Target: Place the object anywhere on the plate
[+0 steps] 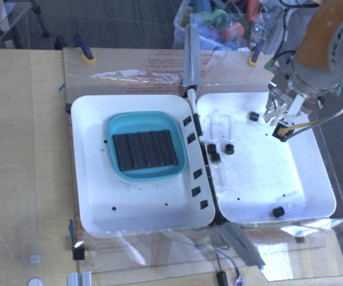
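Observation:
A teal plate with rounded corners lies in the left bin. On it rests a dark, ribbed rectangular object, flat and covering most of the plate's inside. My gripper hangs over the back right part of the right bin, far from the plate. A small black-capped piece lies just to the gripper's left, apart from it.
Clear little pieces with black caps lie in the right bin: two near the divider and one at the front. Black tabs line the ridge between the bins. A box of colourful items stands behind.

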`<move>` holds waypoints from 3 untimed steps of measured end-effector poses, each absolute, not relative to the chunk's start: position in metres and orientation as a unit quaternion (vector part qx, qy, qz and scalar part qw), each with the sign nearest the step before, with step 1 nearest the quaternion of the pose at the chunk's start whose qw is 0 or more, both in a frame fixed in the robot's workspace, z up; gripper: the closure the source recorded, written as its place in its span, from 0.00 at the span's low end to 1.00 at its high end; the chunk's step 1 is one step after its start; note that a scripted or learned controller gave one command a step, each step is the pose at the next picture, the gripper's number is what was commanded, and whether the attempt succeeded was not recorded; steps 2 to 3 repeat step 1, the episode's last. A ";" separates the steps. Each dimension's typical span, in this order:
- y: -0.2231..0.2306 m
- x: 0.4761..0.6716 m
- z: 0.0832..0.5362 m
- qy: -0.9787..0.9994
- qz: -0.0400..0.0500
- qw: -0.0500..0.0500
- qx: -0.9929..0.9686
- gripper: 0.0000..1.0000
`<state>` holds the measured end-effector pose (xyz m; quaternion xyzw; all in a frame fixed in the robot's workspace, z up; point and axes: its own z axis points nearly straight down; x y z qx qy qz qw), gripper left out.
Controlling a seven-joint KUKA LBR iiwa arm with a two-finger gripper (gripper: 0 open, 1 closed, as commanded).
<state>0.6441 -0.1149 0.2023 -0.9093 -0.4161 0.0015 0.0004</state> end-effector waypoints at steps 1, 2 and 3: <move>-0.115 0.644 0.202 -0.416 0.001 0.000 -0.909 0.00; -0.115 0.644 0.202 -0.416 0.001 0.000 -0.909 0.00; -0.115 0.644 0.202 -0.416 0.001 0.000 -0.909 0.00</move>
